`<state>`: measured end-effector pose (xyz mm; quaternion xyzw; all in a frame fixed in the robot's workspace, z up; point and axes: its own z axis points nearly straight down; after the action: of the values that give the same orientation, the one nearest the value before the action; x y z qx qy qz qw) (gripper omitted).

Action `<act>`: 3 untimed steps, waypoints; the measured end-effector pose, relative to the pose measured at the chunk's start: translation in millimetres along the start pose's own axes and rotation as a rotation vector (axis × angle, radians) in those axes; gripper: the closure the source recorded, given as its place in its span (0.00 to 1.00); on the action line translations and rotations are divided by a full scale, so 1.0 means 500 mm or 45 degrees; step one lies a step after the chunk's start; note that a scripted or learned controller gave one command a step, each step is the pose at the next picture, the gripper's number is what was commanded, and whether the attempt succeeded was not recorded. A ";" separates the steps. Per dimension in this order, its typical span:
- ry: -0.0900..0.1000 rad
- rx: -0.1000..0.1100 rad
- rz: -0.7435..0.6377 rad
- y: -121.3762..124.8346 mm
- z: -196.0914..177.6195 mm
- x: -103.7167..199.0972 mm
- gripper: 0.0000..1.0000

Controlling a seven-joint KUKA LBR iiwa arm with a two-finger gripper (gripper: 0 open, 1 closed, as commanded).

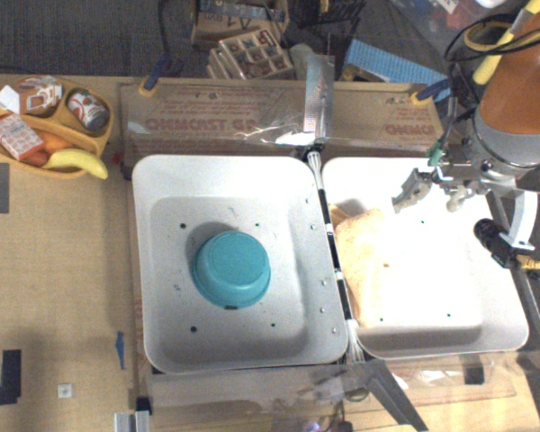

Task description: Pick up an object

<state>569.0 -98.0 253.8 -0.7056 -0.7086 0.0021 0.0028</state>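
Observation:
A teal bowl (232, 268) lies upside down in the middle of the left bin (162, 196). A tan, flat sponge-like piece (364, 250) rests against the left wall of the right bin (486, 331). My gripper (429, 193) hangs over the upper part of the right bin, to the right of the tan piece and apart from it. Its two fingers are spread, one finger (407, 194) on the left and the other near the wrist, with nothing between them.
A divider (333, 250) separates the two bins. A yellow tray (45, 133) with a banana and packets sits on the bench at far left. Cardboard (225, 120) runs behind the bins. Cables and the arm's body (513, 97) crowd the upper right.

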 end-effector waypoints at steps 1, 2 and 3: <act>-0.004 -0.008 -0.260 -0.055 -0.093 0.013 0.00; 0.000 0.002 0.157 0.029 0.087 0.043 0.00; -0.003 -0.006 0.182 0.048 0.025 0.040 0.00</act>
<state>592.7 -77.8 241.1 -0.7543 -0.6565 0.0013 0.0002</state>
